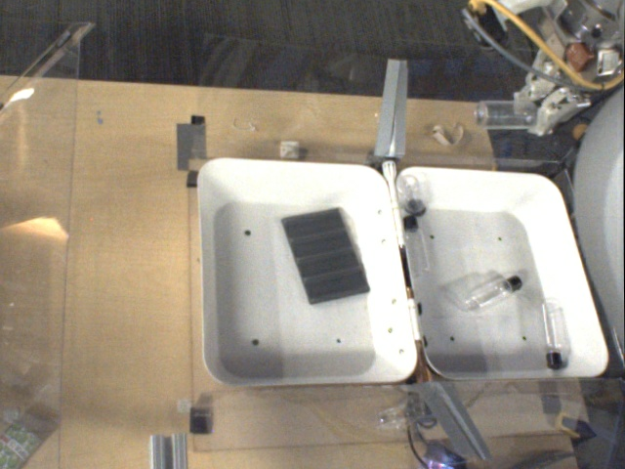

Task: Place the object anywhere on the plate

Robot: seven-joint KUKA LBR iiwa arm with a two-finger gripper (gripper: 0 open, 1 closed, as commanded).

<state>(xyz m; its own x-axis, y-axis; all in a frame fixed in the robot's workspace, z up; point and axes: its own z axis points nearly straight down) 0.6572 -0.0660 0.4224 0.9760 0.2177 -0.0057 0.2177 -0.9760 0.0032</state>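
A dark grey ribbed plate (pixel 325 255) lies flat in the left white bin (pixel 225 360), a little above its middle. My gripper (pixel 543 106) is up at the top right, beyond the back edge of the right bin (pixel 576 364). A clear vial (pixel 503 114) sticks out to the left from between its fingers, lying level over the bench. The gripper is far from the plate, up and to the right of it.
The right bin holds loose clear vials with black caps: one near the middle (pixel 485 291), one by the right wall (pixel 554 332) and one in the back left corner (pixel 414 203). A grey metal bar (pixel 393 115) stands behind the seam between the bins.
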